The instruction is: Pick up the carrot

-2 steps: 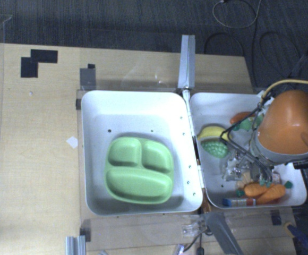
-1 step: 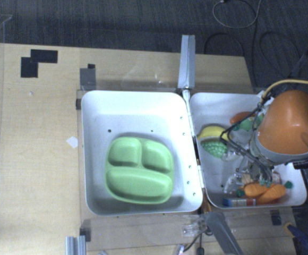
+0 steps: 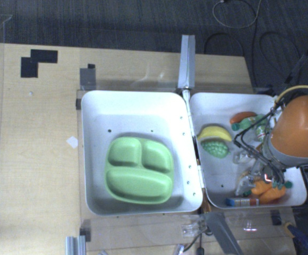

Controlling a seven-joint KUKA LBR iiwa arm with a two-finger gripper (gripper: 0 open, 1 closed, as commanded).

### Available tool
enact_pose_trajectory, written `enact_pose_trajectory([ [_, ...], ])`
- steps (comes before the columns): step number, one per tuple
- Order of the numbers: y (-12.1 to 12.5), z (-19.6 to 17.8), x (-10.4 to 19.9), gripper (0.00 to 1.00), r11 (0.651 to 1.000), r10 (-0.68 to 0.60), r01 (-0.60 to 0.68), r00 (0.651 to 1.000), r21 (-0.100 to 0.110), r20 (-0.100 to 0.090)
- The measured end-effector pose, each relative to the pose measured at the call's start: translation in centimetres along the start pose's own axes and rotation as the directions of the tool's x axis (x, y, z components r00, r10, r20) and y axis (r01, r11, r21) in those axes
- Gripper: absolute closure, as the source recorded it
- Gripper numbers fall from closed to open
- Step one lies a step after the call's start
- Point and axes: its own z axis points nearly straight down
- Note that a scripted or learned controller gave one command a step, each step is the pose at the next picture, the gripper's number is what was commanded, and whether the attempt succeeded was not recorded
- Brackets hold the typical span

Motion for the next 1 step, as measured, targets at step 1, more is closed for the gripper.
enact_pose_trajectory([
  [1,0.16,-1.26,-0.33,1.00,1.000,0.001,-0.001,1.000,-0.001,0.010],
])
